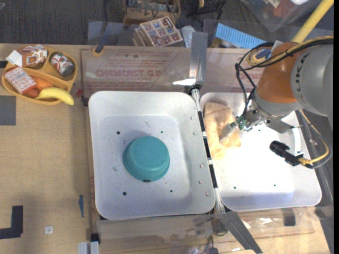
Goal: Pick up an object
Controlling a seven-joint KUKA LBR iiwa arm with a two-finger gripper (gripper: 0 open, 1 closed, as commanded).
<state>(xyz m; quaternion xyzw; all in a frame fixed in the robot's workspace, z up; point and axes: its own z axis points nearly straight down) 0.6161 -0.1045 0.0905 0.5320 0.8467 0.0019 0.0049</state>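
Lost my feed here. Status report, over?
Gripper low in right bin, at tan object. Teal bowl sits in left bin. Nothing blocking.

Teal bowl (146,158) upside down in left bin, tan crumpled cloth (217,127) in right bin

Bright light from overhead washes out the right bin (275,179), nearly pure white with glare. The left bin (106,194) looks greyer, softly shadowed. The whole picture is slightly soft, and the background stays dim.
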